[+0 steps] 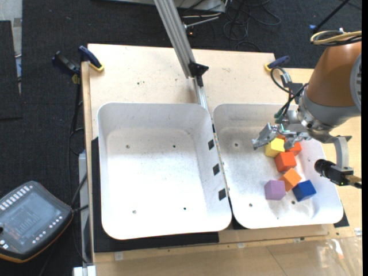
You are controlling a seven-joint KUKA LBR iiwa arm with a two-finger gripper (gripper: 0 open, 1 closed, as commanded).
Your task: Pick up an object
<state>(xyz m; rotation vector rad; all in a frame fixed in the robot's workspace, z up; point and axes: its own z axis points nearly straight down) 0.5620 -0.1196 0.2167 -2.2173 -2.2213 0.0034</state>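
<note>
Several small blocks lie in the right bin (241, 211): a yellow block (275, 148), an orange-red block (286, 161), a smaller orange block (292, 177), a purple block (275, 189) and a blue block (304, 190). My gripper (276, 138) hangs over the upper right part of this bin, right above the yellow block, and its fingers stand apart. The yellow block's upper edge is partly covered by the gripper. I see nothing held between the fingers.
The left bin (109, 154) sits beside the right one, with a shared ridge between them. A metal pole (178, 33) slants over the bench's back. The grey and orange arm (336, 91) covers the bench's right side. A handheld pendant (29, 217) lies at lower left.
</note>
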